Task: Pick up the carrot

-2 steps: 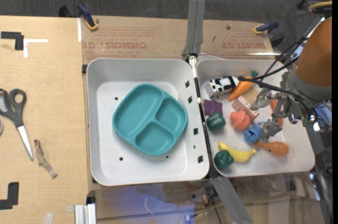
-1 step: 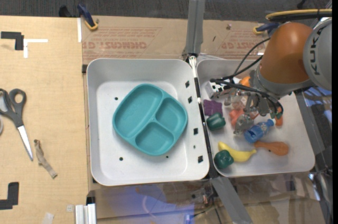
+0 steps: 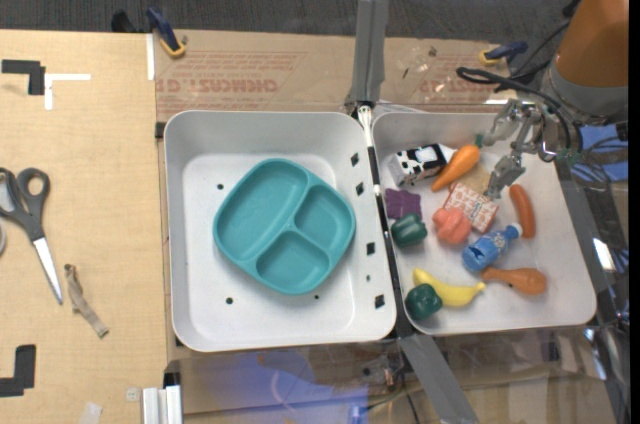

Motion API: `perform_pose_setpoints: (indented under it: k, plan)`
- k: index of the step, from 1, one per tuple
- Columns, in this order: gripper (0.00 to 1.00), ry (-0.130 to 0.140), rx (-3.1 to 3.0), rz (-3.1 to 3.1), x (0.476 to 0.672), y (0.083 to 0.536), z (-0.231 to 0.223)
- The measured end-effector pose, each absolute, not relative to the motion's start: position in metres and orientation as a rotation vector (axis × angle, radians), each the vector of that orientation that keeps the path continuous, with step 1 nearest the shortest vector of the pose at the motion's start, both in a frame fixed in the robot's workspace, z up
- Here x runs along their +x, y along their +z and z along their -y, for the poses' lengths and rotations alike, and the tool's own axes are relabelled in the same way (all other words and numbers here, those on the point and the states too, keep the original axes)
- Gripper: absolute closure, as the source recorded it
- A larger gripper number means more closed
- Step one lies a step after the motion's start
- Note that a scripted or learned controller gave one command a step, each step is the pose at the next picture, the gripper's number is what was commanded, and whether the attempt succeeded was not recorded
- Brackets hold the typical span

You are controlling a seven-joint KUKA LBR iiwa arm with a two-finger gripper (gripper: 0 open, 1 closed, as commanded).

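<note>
From my remote station, I see the small orange toy carrot (image 3: pixel 458 163), a tapered plastic-looking piece, lying on its side near the back of the right-hand shallow white bin (image 3: pixel 575 242), its narrow tip pointing toward the black-and-white toy cow (image 3: pixel 420 162) just beside it. The two-finger metal gripper (image 3: pixel 510 152) hangs over the same bin, a little to the carrot's right and apart from it, its fingers spread and pinching nothing. One fingertip sits close above the pink-and-white patterned packet (image 3: pixel 470 204).

I judge the carrot to be light, rigid and smooth, so it could slip or roll if squeezed near the pointed end. The thicker upper half, across its width, looks to me the surer place to close on; the cow crowds the tip, while the broad end has more open floor around it.

Other toys share the bin: an orange sausage-shaped piece (image 3: pixel 522 210), a blue bottle (image 3: pixel 489 248), a yellow banana (image 3: pixel 450 290), a purple block (image 3: pixel 403 204) and two dark green vegetables (image 3: pixel 408 231). The left-hand white bin (image 3: pixel 190 212) carries a teal plastic divided plate (image 3: pixel 285 225). Scissors (image 3: pixel 30 212) rest on the cardboard bench top (image 3: pixel 80 312) well apart.
</note>
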State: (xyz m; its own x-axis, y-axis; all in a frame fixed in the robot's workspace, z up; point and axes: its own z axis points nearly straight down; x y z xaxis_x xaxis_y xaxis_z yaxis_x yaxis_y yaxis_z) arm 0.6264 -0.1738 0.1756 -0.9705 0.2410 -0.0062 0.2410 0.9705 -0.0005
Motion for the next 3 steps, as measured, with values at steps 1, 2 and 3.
perform_pose_setpoints:
  k: [1,2,3]
  plan:
    - [0.0,0.0,0.396,-3.103,0.656,0.101,0.155]
    - [0.0,-0.001,0.444,-3.105,0.648,0.094,0.113]
    - [0.0,0.0,0.667,-3.069,0.546,0.092,0.128]
